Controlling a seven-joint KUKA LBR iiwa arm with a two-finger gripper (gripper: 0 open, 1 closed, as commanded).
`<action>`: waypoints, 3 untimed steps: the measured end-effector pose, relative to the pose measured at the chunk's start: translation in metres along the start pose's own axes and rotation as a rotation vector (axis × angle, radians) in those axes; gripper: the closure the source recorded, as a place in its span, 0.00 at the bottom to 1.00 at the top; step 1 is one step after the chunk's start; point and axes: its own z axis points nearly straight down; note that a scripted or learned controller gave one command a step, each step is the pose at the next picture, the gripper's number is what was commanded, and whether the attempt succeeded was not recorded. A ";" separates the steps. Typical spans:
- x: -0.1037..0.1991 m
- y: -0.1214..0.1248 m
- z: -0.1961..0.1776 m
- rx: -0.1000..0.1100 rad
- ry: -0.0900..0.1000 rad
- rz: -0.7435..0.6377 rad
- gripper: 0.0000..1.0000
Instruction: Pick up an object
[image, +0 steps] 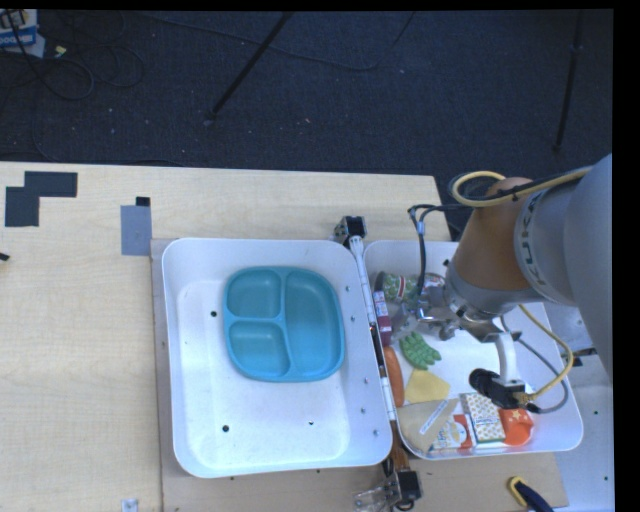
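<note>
Here our gripper (432, 312) hangs low over the far-left part of the right bin (570, 425), wrist bent down as if to grab; whether it is spread or closed we cannot tell. Just nearer lies the green toy (419, 350), close beneath it, then the yellow wedge (428, 387) and carrot (394, 378). The blue plate (283, 323) sits alone in the left bin (190, 400).

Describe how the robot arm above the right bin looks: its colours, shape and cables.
The thick, rounded grey robot arm comes in from the right. A broad orange band wraps it above the wrist. Thin yellow cables and black ones loop around that band. Below it sits the grey metal end effector, small and partly blurred.
</note>
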 end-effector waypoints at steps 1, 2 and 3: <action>-0.040 0.063 -0.001 0.018 0.014 -0.009 0.00; -0.040 0.062 -0.008 0.024 0.015 -0.010 1.00; 0.046 0.038 -0.094 0.018 0.014 -0.011 1.00</action>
